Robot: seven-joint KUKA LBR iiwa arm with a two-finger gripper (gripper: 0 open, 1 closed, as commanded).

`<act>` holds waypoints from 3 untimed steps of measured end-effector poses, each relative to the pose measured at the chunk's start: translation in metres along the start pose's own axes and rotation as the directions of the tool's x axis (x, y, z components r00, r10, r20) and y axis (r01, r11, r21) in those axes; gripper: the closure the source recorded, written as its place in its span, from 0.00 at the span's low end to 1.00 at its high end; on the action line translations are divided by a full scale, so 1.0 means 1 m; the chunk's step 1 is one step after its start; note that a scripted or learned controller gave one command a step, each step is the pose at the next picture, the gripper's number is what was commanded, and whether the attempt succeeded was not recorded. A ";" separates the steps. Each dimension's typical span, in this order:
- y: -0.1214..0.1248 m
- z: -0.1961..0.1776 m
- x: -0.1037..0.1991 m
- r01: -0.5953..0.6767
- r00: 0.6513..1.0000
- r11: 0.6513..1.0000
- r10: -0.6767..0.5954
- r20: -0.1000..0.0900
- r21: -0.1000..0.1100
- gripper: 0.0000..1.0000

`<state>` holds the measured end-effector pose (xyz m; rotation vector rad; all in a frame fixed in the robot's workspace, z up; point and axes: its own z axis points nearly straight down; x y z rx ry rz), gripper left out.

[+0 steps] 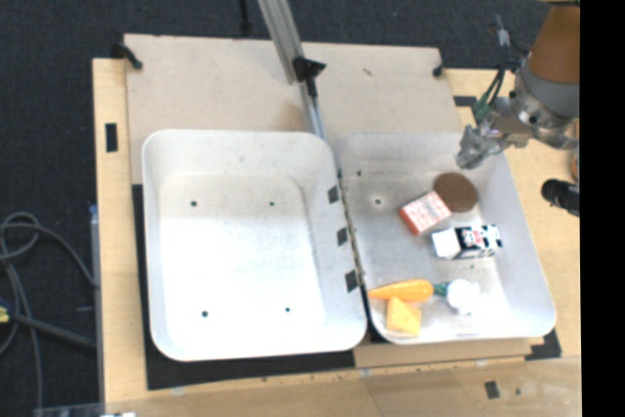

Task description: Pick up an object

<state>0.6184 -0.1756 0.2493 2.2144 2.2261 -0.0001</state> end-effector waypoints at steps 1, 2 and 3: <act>-0.004 -0.009 0.054 0.001 1.000 1.000 -0.001 -0.002 0.000 1.00; -0.006 -0.002 0.111 0.001 1.000 1.000 -0.001 -0.001 0.001 1.00; -0.016 0.010 0.164 0.001 1.000 1.000 -0.001 -0.002 0.001 1.00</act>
